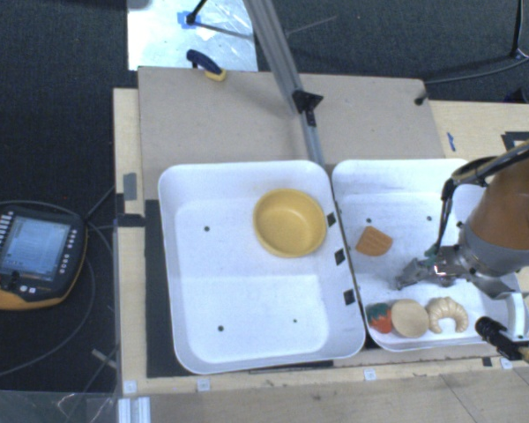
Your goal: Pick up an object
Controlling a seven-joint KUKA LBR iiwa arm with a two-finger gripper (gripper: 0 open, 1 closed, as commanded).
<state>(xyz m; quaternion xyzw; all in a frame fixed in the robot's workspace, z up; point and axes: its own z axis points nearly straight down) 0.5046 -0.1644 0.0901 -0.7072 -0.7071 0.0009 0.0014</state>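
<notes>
A: Left bin, contents?
B: One yellow bowl, upright, in the far right corner, near the wall shared with the other bin.
A: Right bin?
B: Four items. An orange wedge-shaped piece, lying alone toward the left wall. Along the near wall, a row: a small red and green item, a round tan bun touching it, and a pale croissant just beside the bun.
A: Arm?
B: Entered from the right. Its gripper sits low over the right bin, between the wedge and the row, pointing left.
A: Fingers?
B: Spread slightly; nothing between them. No item lifted.
A: Off the bench?
B: A control pendant on the floor at left.
</notes>
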